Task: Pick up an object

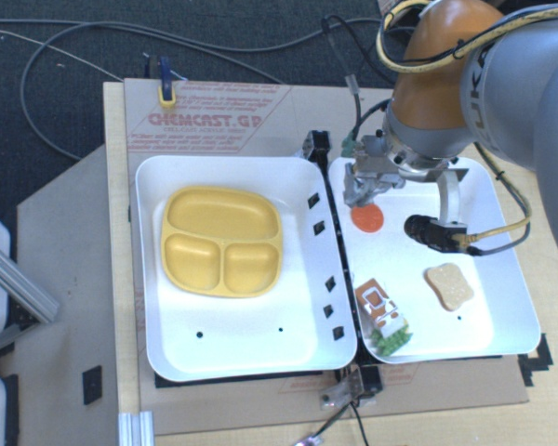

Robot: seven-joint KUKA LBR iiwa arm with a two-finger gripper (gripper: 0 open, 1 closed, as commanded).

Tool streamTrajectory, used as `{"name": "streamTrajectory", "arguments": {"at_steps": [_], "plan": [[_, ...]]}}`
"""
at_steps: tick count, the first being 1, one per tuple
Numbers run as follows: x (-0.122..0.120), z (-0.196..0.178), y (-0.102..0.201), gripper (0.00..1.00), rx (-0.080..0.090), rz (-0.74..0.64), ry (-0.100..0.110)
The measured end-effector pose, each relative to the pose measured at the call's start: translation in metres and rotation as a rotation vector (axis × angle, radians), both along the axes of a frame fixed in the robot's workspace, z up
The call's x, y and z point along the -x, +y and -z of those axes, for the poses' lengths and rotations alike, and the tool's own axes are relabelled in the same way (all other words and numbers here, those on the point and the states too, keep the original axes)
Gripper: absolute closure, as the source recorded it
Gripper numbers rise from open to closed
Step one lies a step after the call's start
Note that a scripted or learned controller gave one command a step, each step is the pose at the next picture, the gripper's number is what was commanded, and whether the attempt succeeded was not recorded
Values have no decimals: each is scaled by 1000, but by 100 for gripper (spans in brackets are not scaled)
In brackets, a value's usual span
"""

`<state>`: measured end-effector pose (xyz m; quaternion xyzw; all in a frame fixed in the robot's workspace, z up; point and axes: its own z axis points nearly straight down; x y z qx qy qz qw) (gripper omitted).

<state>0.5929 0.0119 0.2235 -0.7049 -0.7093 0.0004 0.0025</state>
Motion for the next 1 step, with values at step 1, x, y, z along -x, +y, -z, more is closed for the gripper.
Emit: {"name": "streamTrajectory", "arguments": {"at_steps": [1], "plan": [[-5, -11, 54, 100, 0, 0, -6]]}}
